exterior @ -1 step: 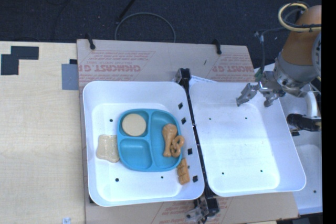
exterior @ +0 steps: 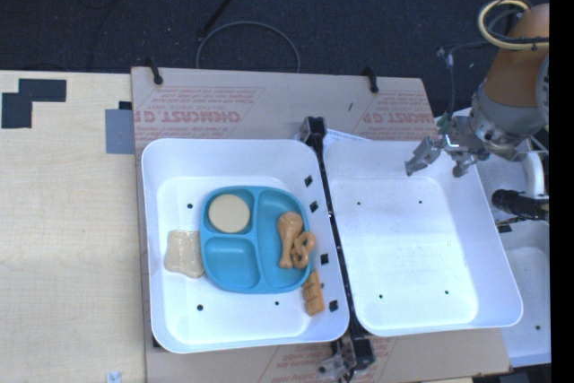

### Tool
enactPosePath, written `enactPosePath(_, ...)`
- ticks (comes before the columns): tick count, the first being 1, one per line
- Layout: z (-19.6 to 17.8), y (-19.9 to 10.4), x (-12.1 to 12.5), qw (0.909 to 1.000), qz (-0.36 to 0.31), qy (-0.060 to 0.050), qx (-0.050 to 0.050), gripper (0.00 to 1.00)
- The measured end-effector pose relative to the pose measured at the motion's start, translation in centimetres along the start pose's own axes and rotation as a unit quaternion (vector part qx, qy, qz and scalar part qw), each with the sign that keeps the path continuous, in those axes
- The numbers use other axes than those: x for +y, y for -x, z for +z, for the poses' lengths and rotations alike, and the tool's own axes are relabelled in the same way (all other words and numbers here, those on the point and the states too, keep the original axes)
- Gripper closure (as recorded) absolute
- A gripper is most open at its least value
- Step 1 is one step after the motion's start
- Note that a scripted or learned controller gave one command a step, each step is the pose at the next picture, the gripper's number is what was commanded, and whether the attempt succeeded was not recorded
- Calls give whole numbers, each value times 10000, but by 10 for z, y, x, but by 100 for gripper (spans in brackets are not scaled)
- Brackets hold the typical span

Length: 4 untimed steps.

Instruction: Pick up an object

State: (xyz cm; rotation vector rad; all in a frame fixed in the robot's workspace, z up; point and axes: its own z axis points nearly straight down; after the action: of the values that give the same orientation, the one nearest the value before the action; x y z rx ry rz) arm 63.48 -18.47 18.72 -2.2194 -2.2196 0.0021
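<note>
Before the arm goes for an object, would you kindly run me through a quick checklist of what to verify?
1. Objects to pick are present in the left bin: ok.
2. Blue tray lies flat: ok.
3. Twisted pretzel piece is unobstructed from above: ok.
4. Gripper is over the objects: not ok; it hangs at the right bin far corner.
5. Jaws open: cannot tell.
6. Gripper is carrying nothing: cannot tell.

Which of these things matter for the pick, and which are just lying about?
Job:
tool, over the right bin
cracker and pretzel on the blue tray
bread
biscuit

Lying about:
left bin
cardboard
cables
</note>
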Motion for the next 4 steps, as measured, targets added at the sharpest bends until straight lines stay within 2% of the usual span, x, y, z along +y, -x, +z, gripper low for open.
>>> enactPosePath(1,63,-6,3,10000,-24,-21,4,0)
enactPosePath(2,102,-8,2,10000,-30,-17,2,0)
enactPosePath(3,89,-7,3,10000,-41,2,-5,100)
enactPosePath(4,39,-2,-5,10000,8,24,-10,100)
